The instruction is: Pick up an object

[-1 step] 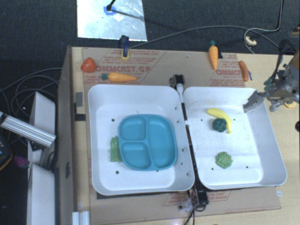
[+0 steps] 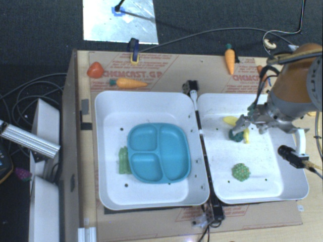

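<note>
nearest you, in the right bin (image 2: 290,188), sits a bumpy green ball (image 2: 241,172), round and knobbly like a small plastic vegetable, well clear of the arm. in the left bin (image 2: 108,185) you have a smooth blue divided plate (image 2: 159,152) with three compartments, and a ridged green piece (image 2: 123,160) tucked against its left edge.

move further in and you reach the work itself. the gripper (image 2: 240,128) is down in the right bin, right at a small cluster: a dark teal lump (image 2: 235,134) with a yellow piece (image 2: 230,120) touching or just beside it. you're at the grasp step, judging by that position. whether the tool is apart, together, or clamped on anything you cannot tell from here; the tip is too small and muddled with the teal lump. so don't count it as a pick until something lifts clear of the white floor.

next, you'd want a straight lift, watching whether the teal lump comes along.

beyond the bins, on the cardboard, lie a glossy orange carrot (image 2: 129,83), a red-orange tomato shape (image 2: 95,70) and another carrot (image 2: 230,60).
</note>
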Controlling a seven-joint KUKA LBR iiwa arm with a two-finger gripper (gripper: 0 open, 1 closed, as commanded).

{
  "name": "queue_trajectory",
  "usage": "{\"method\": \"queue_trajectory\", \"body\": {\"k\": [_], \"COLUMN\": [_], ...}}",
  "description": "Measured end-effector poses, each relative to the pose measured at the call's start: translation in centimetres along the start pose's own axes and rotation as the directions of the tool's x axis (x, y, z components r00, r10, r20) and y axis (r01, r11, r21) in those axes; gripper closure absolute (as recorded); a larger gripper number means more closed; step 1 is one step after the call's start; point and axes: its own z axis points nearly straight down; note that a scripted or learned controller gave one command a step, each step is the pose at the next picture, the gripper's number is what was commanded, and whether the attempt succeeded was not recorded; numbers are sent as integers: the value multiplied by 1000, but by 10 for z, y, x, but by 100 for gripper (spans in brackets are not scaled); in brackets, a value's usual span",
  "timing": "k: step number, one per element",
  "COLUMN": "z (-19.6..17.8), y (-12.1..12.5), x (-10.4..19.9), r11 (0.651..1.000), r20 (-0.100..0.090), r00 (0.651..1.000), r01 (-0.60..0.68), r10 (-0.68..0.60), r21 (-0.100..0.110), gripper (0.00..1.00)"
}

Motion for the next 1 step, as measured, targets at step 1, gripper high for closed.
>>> {"method": "queue_trajectory", "body": {"k": [1], "z": [70], "y": [35], "x": [3], "r11": [1000], "r20": [1], "r00": [1000], "r01": [0], "r10": [0], "r21": [-3], "gripper": [0]}}
